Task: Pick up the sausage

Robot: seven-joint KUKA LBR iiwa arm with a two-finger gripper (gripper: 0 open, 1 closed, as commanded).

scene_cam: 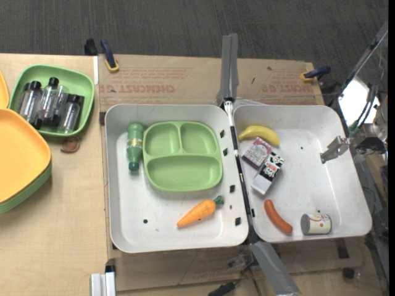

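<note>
Sausage lying near the front of the right bin, just left of a small can and below a carton. Pincer at that bin's right rim, well apart from sausage, nothing gripped; opening impossible to tell.

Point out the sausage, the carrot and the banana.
sausage [278, 217]: camera view, middle of its body.
carrot [197, 213]: camera view, orange body.
banana [259, 134]: camera view, middle of its curve.
</note>
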